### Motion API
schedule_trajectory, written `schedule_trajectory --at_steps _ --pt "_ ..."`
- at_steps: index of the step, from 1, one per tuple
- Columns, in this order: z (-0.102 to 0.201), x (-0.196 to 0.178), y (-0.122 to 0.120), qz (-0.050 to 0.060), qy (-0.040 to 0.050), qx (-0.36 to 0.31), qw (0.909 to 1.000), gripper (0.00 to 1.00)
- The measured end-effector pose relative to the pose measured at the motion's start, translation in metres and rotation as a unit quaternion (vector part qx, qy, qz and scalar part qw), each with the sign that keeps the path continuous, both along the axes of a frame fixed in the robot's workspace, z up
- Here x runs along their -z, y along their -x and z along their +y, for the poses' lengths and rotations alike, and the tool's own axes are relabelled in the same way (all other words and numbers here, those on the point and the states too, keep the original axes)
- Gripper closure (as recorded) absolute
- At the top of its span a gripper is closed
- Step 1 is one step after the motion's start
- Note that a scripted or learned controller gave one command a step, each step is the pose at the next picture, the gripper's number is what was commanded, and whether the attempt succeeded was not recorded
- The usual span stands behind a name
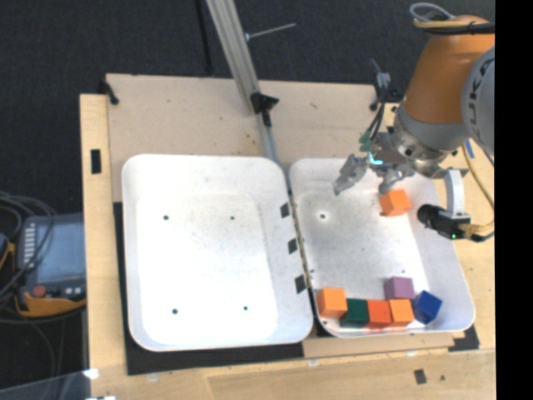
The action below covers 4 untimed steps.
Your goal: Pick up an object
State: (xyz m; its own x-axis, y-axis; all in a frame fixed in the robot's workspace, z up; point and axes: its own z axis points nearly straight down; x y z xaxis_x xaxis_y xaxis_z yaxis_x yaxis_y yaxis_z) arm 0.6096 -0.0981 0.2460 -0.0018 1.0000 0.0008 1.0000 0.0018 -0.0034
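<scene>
The claw (pixel 373 176) is hung low over the far end of the right bin (pixel 358 248), at the end of the grey arm with the orange band (pixel 444 67). How far the claw is opened cannot be told, because it is seen from above and parts of it are hidden by the wrist. Whether anything is held cannot be told either. A lone orange block (pixel 395 202) is seen just below the claw, touching it or very nearly so. This block is likely the thing to be picked up, since it is set apart from the others and can be reached from all sides. If a grab is being made here, it is not yet shown to have worked. Farther out, at the near edge of the same bin, more blocks are bunched together in a row: another orange block (pixel 333 300), a green block (pixel 356 312), two orange blocks side by side (pixel 390 312), a blue block (pixel 427 305), and a purple block (pixel 400 287) just behind them. These are pressed close to each other and to the bin wall, so little room is left around them and they would be harder to grab. Next door, the left bin (pixel 133 177) is set touching the right one. Both bins are laid on a wooden bench (pixel 166 115), and a metal pole (pixel 236 44) is leaned in from the far side.
</scene>
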Motion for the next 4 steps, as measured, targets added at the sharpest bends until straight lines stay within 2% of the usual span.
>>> schedule_trajectory --at_steps 1,3,4 --pt "0.000 -0.002 -0.001 -0.002 0.0002 0.000 1.0000 0.00" --pt "0.010 0.114 0.001 0.001 0.0009 0.002 1.0000 0.00" --pt "0.008 0.150 0.001 -0.001 0.0014 0.002 1.0000 0.00"
